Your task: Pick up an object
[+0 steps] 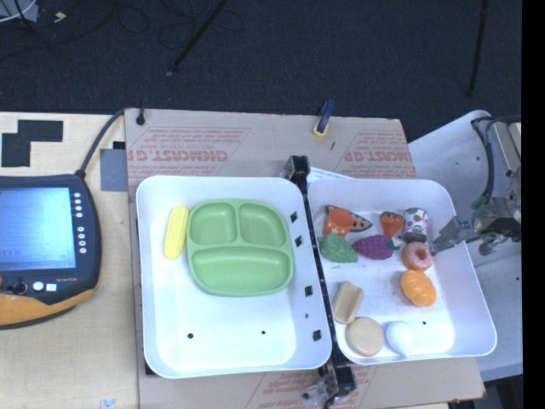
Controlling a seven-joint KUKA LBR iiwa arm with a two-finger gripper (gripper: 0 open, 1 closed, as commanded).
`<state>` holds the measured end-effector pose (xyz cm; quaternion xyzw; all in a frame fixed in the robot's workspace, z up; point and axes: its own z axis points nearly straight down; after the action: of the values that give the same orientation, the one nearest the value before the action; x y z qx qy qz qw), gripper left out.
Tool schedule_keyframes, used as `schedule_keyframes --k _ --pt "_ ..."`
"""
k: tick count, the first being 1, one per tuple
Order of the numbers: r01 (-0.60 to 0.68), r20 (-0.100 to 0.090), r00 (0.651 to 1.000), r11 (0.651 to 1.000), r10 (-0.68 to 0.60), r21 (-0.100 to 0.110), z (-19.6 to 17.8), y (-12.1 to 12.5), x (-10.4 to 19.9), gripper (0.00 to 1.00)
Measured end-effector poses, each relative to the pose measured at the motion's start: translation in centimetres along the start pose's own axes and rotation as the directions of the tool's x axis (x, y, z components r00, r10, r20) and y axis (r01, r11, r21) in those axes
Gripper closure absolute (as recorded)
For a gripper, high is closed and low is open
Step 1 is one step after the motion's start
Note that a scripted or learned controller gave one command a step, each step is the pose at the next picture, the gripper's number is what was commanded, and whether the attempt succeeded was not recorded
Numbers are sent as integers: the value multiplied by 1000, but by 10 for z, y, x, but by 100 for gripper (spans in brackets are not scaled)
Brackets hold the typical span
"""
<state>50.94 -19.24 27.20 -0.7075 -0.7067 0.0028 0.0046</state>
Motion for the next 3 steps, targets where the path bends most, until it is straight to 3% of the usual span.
schedule_keyframes --k 1,3 --pt "2 2 1000 1000 -2 -9 -4 2 0 0" --pt "2 0 1000 1000 -2 -4 97 13 0 0"
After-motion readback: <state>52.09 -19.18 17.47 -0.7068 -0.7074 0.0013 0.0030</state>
